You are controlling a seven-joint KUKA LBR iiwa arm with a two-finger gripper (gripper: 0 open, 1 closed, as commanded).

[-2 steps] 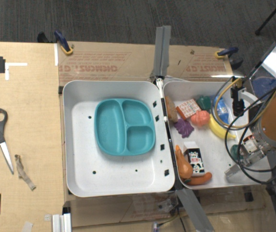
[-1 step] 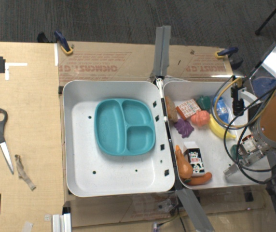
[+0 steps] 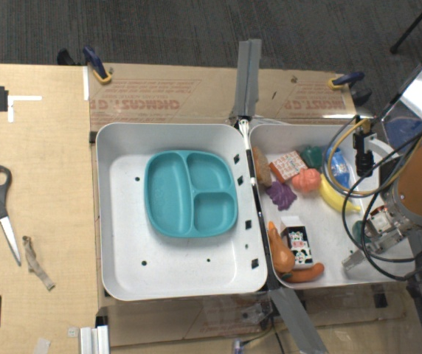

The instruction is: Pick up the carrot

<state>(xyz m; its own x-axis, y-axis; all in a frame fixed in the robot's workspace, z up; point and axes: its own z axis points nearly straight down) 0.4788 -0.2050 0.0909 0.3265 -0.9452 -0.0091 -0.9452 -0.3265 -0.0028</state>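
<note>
Carrot (image 3: 277, 246) lies against right bin's (image 3: 322, 280) left wall, touching milk carton (image 3: 298, 245); approach from above. Gripper (image 3: 358, 257) state: cannot tell.

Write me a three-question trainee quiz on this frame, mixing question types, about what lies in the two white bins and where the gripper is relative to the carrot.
1. True or false: the teal three-compartment plastic plate lies in the same shallow white left bin as the orange tapered carrot.
2. Multiple choice: what lies directly beside the carrot, on its right in the view? A) the small black-and-white milk carton B) the yellow banana C) the purple grape bunch
3. Fill in: the metal two-finger gripper sits near the ___ edge of the shallow white right bin, apart from the carrot.

Key: 1 false; 2 A; 3 right.
</note>
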